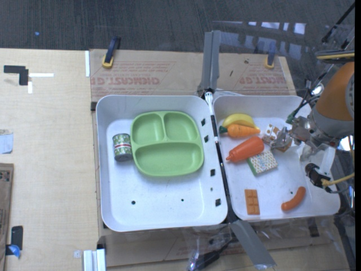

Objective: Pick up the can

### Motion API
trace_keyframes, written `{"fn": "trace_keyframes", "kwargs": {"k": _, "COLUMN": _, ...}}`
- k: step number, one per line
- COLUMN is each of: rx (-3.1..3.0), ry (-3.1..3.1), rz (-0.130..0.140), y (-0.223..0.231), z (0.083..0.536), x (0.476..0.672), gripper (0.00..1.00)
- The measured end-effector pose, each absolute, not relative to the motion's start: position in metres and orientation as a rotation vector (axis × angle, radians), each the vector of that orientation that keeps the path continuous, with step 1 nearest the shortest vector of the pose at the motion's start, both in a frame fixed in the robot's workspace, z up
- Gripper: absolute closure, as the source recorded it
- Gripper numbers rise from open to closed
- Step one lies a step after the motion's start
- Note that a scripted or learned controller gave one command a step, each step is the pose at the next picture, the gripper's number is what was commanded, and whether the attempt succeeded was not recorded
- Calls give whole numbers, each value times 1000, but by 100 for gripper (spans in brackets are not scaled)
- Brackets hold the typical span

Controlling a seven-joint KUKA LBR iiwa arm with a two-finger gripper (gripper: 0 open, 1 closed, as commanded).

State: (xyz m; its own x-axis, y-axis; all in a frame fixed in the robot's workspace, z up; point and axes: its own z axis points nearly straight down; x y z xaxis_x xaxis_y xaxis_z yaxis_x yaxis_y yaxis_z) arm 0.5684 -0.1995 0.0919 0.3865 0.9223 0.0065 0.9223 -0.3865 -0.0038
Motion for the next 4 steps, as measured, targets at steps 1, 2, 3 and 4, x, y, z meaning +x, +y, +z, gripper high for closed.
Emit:
{"fn": "trace_keyframes", "kwargs": {"k": 1, "rx": -2612, "ry": -1740, "rz": 0, "y": -201, "z": 101, "x": 568, "gripper": 100}}
{"fn": "trace_keyframes", "kwargs": {"k": 2, "rx": -2516, "ry": -1882, "rz": 3, "y": -201, "z": 92, "x": 596, "gripper": 100}}
{"fn": "trace_keyframes", "kwargs": {"k": 3, "rx": -2511, "ry": -1884, "rz": -1, "y": -199, "z": 92, "x": 596, "gripper": 0}}
{"fn": "trace_keyframes", "kwargs": {"k": 4, "rx": -2179, "ry": -2265, "rz": 6, "y": -192, "z": 93, "x": 641, "gripper": 0}}
